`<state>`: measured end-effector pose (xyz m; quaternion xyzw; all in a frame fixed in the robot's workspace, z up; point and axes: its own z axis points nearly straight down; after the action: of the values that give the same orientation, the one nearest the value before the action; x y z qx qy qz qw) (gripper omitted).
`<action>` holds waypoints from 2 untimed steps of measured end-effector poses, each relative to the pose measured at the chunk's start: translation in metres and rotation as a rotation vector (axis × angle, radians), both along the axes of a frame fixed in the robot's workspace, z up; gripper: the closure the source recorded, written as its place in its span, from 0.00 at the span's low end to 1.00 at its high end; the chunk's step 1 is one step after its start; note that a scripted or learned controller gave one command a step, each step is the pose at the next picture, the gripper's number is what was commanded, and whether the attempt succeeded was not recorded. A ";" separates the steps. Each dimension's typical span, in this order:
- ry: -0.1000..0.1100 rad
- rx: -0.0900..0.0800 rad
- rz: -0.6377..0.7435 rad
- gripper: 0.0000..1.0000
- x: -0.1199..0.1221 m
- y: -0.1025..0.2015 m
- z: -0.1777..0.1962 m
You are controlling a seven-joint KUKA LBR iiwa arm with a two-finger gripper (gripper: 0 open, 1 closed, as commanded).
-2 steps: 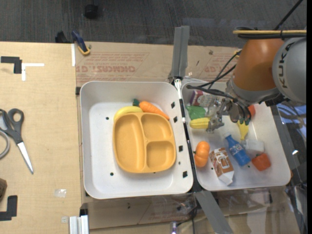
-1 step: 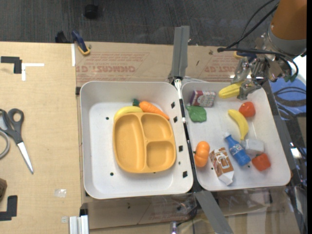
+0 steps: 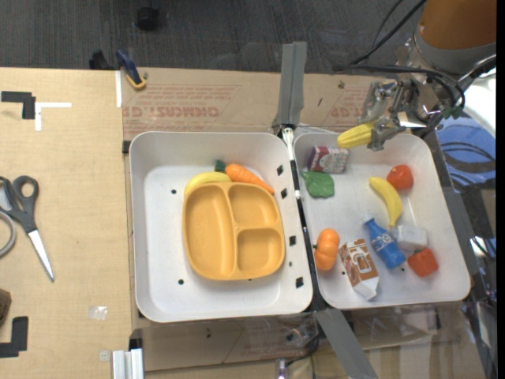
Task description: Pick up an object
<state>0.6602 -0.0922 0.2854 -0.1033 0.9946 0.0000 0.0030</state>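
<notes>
My gripper [image 3: 379, 135] hangs over the far edge of the right bin [image 3: 450, 212], under the grey arm with its orange band. A yellow, corn-like toy [image 3: 355, 136] sticks out to the left from between its fingers, lifted above the bin floor. Below it in the right bin lie a small pink carton [image 3: 327, 159], a green piece [image 3: 319, 184], a yellow banana [image 3: 387, 200] and a red-orange ball [image 3: 400, 177].
The near part of the right bin holds an orange pumpkin [image 3: 327, 249], a blue bottle [image 3: 383, 243], a white block [image 3: 412, 235], a red piece [image 3: 423, 263] and a juice carton [image 3: 359, 268]. The left bin [image 3: 150, 235] holds a yellow divided plate [image 3: 234, 231], a carrot [image 3: 248, 176] and a banana [image 3: 203, 181]. Scissors [image 3: 28, 219] lie on the bench at left.
</notes>
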 end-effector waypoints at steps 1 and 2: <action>-0.005 0.001 -0.002 1.00 0.001 0.000 0.010; 0.001 -0.001 0.005 1.00 -0.003 -0.043 0.042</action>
<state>0.6573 -0.1353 0.3272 -0.1059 0.9944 -0.0003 0.0027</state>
